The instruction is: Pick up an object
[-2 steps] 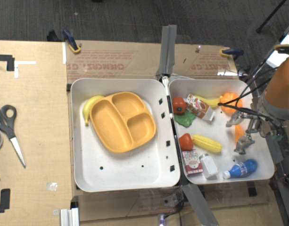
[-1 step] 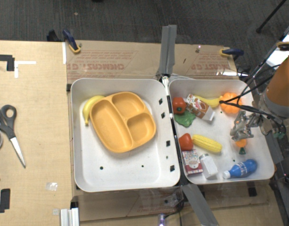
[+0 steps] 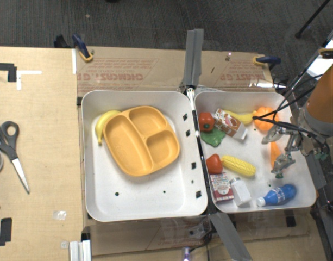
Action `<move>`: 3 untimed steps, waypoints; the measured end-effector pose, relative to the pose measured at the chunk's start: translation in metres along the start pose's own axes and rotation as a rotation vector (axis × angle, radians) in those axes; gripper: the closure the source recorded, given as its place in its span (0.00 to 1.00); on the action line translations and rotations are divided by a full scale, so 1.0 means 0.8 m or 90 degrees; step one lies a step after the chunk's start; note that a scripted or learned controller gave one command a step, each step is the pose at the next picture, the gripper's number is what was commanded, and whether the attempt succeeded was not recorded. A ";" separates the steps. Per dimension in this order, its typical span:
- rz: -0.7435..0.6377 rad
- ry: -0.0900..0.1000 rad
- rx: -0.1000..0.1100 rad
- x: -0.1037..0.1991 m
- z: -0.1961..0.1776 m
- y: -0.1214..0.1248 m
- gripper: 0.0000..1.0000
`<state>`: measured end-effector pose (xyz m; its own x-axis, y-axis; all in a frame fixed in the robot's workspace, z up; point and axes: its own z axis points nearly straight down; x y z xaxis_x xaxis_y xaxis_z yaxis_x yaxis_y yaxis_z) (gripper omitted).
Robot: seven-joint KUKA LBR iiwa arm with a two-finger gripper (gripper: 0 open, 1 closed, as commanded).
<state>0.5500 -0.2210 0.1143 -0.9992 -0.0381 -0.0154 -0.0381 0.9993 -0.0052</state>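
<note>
My gripper (image 3: 280, 166) hangs low over the right side of the right bin (image 3: 253, 204), coming in from the right edge. Just left of it lies an orange piece (image 3: 273, 152), touching or nearly so. Below it a blue bottle (image 3: 278, 195) rests on its side. Further left are a corn cob (image 3: 238, 166), a red fruit (image 3: 213, 162), a red carton (image 3: 221, 187) and a small white bottle (image 3: 241, 192). At the bin's far end sit an orange (image 3: 264, 119), a banana (image 3: 243, 116), a red-and-white packet (image 3: 228, 123), a tomato (image 3: 206, 122) and a green leaf (image 3: 213, 139).
The left bin (image 3: 101, 200) holds a yellow divided plate (image 3: 142, 140) with a second banana (image 3: 104, 123) against its far left rim. Scissors (image 3: 12, 152) lie on the wooden bench to the left. Cardboard with blue clamps (image 3: 82, 48) lies behind the bins. Cables run by the arm.
</note>
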 end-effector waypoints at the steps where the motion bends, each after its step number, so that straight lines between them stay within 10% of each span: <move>1: 0.012 0.006 -0.003 -0.021 0.027 -0.001 0.00; 2: 0.011 0.003 -0.002 -0.024 0.014 0.000 1.00; 3: 0.020 0.005 -0.003 -0.111 0.027 -0.003 1.00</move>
<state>0.6391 -0.2201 0.0944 -0.9999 -0.0074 -0.0076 -0.0074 1.0000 -0.0001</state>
